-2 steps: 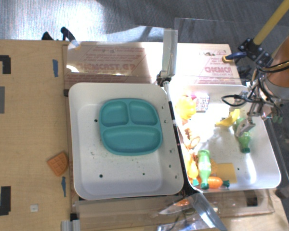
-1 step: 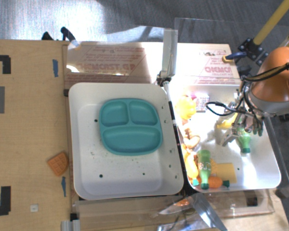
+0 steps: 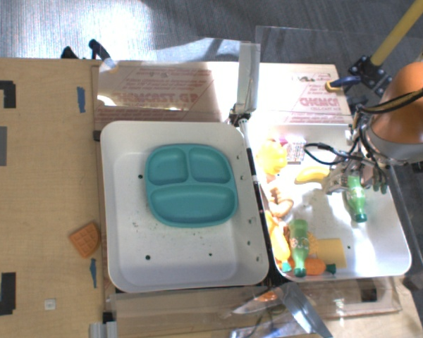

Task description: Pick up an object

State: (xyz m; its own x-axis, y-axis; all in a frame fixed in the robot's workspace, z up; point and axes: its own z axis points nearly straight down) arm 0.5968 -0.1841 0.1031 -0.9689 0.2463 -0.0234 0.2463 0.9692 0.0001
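Note:
My gripper (image 3: 353,180) hangs over the right side of the right bin (image 3: 388,248), below the orange band of the arm. A small green bottle (image 3: 355,201) stands upright between its fingers, and the gripper is shut on the bottle's upper part. A banana (image 3: 310,176) lies just left of the gripper. Along the bin's left side lie a yellow toy (image 3: 271,158) and a pretzel-like piece (image 3: 279,206). A second green bottle (image 3: 298,239), a yellow block (image 3: 330,251) and an orange carrot (image 3: 313,266) lie near its front.
The left bin (image 3: 127,252) holds a teal divided plate (image 3: 191,185). An orange waffle piece (image 3: 85,239) lies on the cardboard (image 3: 35,189) to the left. Cables hang around the wrist.

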